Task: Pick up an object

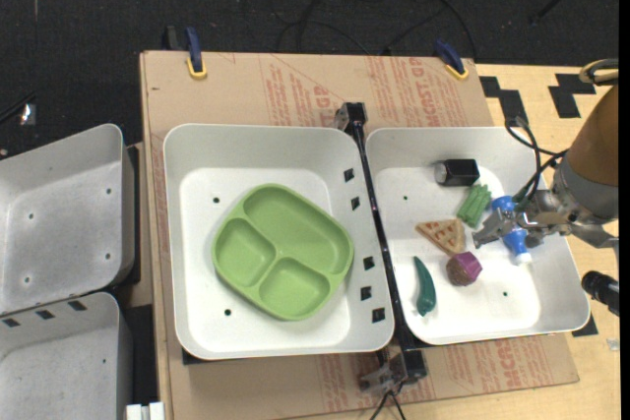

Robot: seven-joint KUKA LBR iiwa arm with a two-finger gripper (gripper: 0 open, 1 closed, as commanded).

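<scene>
i see the gripper (495, 233) low in the right bin (551, 310), just beside the purple ball (464, 268); can't tell its state.

Two smooth, faintly glossy white plastic bins (187, 241) sit on a matt brown cardboard sheet (295, 84). The green divided plate (283, 252) at nine o'clock looks like matt plastic; the black floor (89, 5) looks rough.

Left bin (187, 211): a divided plate (283, 252). Right bin (551, 310): a box (458, 172) at the back, a pepper (423, 286) in front, a wedge (442, 234) and a ball (464, 268) between.
</scene>
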